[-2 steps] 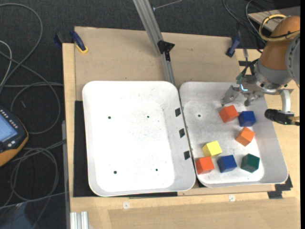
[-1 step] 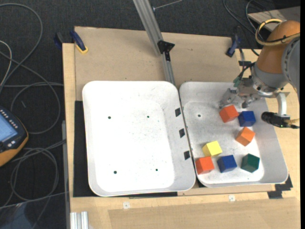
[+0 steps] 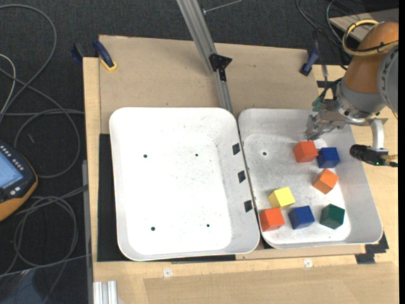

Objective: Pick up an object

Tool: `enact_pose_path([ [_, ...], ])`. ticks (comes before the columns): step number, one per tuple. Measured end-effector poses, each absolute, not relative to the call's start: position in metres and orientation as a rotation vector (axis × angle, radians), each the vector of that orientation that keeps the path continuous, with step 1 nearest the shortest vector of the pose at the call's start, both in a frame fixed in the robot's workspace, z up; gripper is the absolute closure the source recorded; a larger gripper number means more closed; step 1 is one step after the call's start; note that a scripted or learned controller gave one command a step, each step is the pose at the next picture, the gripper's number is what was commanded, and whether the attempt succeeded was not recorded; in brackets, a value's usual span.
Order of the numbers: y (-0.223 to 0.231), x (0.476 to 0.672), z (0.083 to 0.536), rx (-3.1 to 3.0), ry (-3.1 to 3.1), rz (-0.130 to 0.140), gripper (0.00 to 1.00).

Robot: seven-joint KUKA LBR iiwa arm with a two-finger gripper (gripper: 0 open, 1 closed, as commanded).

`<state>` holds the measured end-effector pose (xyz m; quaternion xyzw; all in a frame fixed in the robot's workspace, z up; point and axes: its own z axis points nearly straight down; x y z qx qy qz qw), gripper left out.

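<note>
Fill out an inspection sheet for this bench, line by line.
Surface: wooden bench bearing left bin and right bin side by side.
Job's things: seven blocks in the right bin: red block, two blue, two orange, one yellow, one green.
Clutter: blue clamps on the bench's far edge.
Grippers: gripper above the right bin, beside the red block; finger state unclear.
Cables: black cables on the floor at left.
Surroundings: dark carpet, handheld pendant at left.
</note>
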<state>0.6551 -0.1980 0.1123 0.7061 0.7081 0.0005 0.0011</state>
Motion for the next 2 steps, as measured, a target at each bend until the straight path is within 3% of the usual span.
enact_pose_path([
  [2,-0.212,0.665,0.239,2.213,2.217,0.007,1.00],
])
